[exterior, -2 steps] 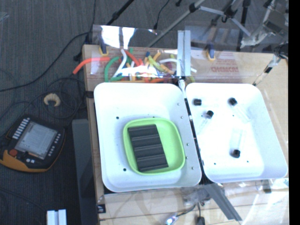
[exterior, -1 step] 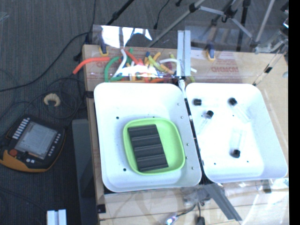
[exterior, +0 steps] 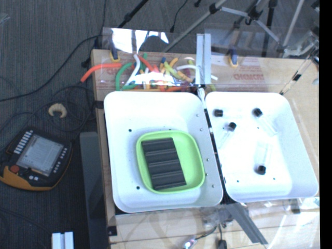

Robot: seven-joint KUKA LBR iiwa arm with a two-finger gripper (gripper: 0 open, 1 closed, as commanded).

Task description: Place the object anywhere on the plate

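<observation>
In the left bin we see a green plate, square with rounded corners. It sits in the near half of the bin, a little toward the right wall. The object, a dark grey block with ribs running across it, lies flat on the plate. It fills most of the plate's middle, and its long side is turned slightly against the plate's edges. The green rim is visible all around it.

We cannot tell whether the pincer is spread or pressed together.

The right bin holds four small black pieces that lie well apart from each other. Three are in the far half and one is nearer the front. Some of them seem to be caps of clear tubes, but the tubes are pale against the white floor, so we are not sure.

Behind the right bin, a clear strip carries red lettering. It looks mirrored and blurred, and we cannot read it. Behind the left bin lies a heap of coloured cords, orange, green, red and yellow.

On the dark floor to the left there is a hand controller with an orange-edged body and a grey screen. Any writing on it is too small to read. Just beyond it lies a small roll of tape.
</observation>
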